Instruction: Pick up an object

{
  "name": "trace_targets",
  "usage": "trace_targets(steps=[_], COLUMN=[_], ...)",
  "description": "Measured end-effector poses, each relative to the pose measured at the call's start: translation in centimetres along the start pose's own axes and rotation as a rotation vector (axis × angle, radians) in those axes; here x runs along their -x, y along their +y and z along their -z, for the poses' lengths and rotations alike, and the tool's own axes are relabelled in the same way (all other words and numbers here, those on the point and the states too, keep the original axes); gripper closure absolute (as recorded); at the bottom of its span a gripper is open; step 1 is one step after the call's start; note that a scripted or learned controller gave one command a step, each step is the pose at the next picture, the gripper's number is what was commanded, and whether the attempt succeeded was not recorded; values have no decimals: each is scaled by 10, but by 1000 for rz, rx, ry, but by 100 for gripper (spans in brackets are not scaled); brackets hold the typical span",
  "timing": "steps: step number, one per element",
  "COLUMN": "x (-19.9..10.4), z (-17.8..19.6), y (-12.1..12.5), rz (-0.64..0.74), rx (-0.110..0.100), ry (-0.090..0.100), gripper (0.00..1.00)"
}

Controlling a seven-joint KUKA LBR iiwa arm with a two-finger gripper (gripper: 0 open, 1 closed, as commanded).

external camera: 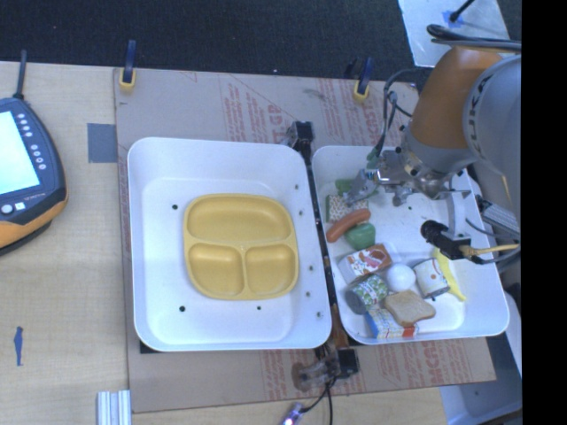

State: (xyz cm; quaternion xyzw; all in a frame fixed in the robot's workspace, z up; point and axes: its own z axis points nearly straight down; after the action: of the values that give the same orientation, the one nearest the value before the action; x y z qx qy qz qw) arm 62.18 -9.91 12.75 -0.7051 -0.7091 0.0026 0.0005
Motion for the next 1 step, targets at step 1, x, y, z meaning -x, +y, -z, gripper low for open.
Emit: trace_targets(steps=[1], x=[-4], z=[-29], y=[2], rz=[0], rx=[4], ry=[-1], gripper=[0])
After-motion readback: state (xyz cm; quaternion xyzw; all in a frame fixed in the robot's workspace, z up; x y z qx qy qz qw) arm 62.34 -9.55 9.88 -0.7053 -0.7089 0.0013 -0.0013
